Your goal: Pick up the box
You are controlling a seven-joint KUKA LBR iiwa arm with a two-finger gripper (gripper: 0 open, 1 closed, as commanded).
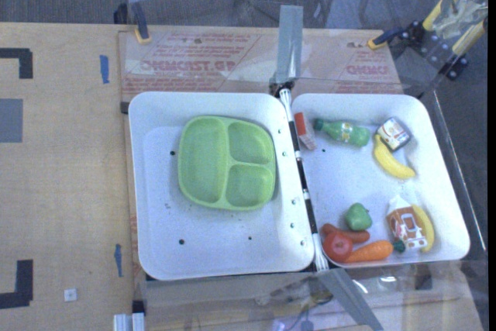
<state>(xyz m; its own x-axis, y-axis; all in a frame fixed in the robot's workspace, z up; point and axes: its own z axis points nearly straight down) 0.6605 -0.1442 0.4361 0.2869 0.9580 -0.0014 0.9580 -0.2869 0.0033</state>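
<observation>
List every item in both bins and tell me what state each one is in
Green divided plate: upright, in left bin.
Green bottle: on its side.
Upper banana: lying flat.
Orange box: lying flat by the right bin's near corner.
Carrot: lying against the tomato.

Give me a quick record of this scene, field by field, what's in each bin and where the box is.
left bin: holds a green divided plate
right bin: holds toy food
box: orange and white carton, near right corner, lying down
beside box: banana against its right side
far side: green bottle, small can, second banana
near edge: tomato, carrot, green pepper
bench: bare wood to the left of the bins
</observation>
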